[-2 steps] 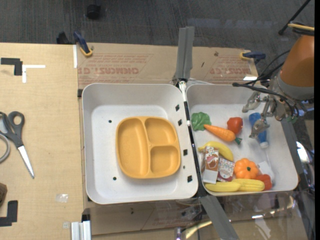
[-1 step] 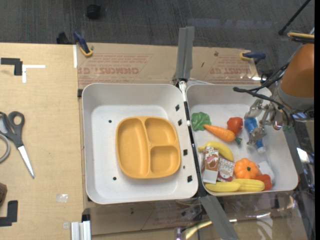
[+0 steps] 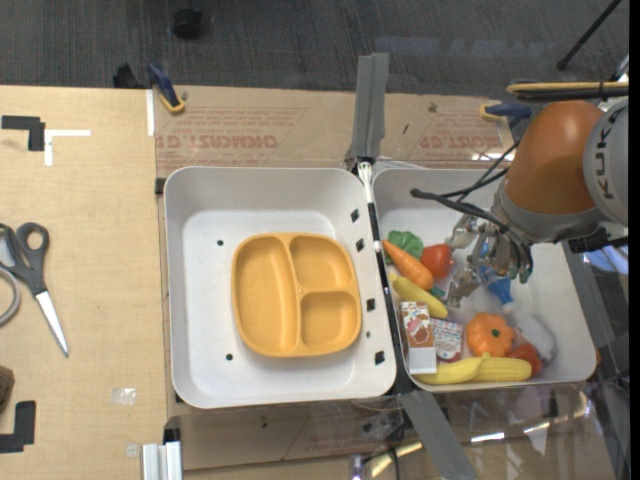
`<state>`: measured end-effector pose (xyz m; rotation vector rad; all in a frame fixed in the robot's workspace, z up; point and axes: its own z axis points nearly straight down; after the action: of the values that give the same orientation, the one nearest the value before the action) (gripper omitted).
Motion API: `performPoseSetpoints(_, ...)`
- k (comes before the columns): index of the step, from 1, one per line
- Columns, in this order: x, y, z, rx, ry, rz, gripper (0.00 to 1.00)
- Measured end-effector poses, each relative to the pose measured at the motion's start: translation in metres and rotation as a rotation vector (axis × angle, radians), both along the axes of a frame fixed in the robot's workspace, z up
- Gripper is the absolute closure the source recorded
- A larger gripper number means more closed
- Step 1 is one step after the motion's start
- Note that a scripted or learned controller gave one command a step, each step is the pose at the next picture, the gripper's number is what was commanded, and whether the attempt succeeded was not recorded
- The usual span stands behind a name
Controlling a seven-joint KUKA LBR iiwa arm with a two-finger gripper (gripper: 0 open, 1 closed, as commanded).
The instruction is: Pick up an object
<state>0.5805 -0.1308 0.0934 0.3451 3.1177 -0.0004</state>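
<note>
Pincer (image 3: pixel 470 273): low in right bin (image 3: pixel 575 298); open or closed, cannot tell.
Advice: centre over 1 toy, tomato (image 3: pixel 436 260), then close.

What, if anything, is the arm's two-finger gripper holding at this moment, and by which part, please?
It cannot be told: the metal two-finger gripper hangs low over the right shallow white bin, beside the round red toy tomato, its fingertips unclear.
</note>
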Motion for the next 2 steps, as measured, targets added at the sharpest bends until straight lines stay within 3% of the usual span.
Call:
performPoseSetpoints(1, -0.0882, -0.0155, -0.0013, 0.001, 0.003, -0.216, 0.0)
performPoseSetpoints(2, -0.0866, -0.0153, 0.0079, -0.001, 0.0, -0.213, 1.0)
